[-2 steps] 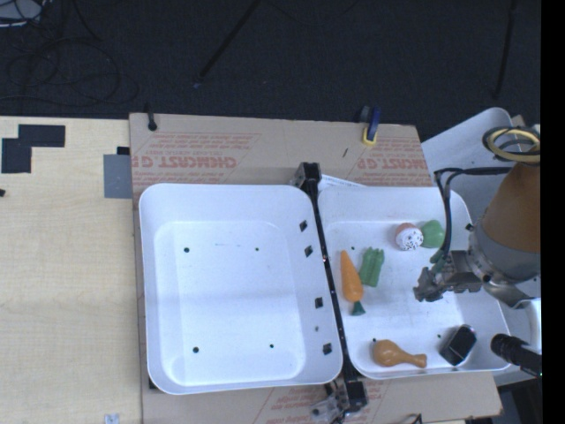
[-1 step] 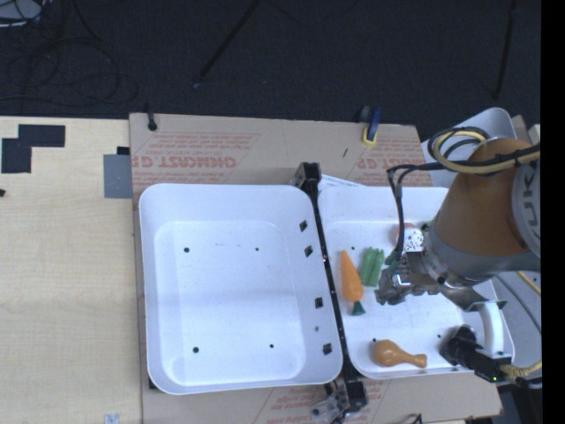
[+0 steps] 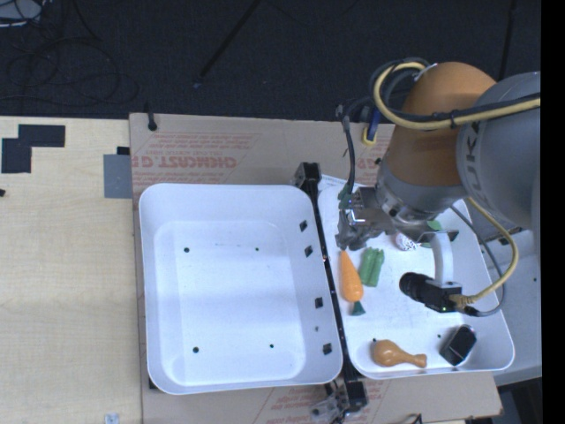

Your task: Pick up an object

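Fingers [image 3: 354, 228] hang above the carrot [image 3: 350, 276] — their spread cannot be told. Descend vertically, straddle the carrot's width — avoid the green block [image 3: 371, 266] beside it.

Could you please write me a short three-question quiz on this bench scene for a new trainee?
1. True or false: the carrot lies in the left bin.
2. Which item lies nearest the right bin's front edge? A) the green block B) the tan pear-shaped toy C) the carrot
3. Fill in: the gripper hangs over the ____ bin, just above the carrot's top end.

Key
1. False: it lies in the right bin, close to the divider.
2. B.
3. Right.
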`<state>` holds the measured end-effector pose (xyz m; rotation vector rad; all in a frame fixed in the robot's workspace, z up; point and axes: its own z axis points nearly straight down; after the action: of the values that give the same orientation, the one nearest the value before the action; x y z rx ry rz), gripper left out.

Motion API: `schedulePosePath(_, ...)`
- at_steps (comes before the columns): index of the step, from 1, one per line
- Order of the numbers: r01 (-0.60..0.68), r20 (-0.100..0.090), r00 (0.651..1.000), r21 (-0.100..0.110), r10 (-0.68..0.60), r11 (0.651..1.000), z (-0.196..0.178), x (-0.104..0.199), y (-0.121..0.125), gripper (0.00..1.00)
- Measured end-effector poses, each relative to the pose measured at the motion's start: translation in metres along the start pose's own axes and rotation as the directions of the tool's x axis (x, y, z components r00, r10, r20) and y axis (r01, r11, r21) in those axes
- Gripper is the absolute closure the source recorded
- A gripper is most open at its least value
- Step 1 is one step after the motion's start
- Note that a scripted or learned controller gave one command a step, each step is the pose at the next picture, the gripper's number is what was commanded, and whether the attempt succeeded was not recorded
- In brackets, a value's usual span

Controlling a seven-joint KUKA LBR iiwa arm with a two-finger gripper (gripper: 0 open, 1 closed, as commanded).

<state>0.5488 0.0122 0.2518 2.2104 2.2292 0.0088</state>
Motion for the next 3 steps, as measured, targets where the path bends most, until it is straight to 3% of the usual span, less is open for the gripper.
schedulePosePath(1, -0.002, 0.000, 1.000, 0.009, 0.002, 1.000, -0.026, 0.065, -0.043, 1.00)
schedulePosePath(2, -0.005, 0.001, 1.000, 0.003, 0.005, 1.000, -0.057, 0.103, 0.002, 1.00)
schedulePosePath(3, -0.018, 0.007, 1.000, 0.016, 0.018, 1.000, -0.002, 0.017, -0.024, 1.00)
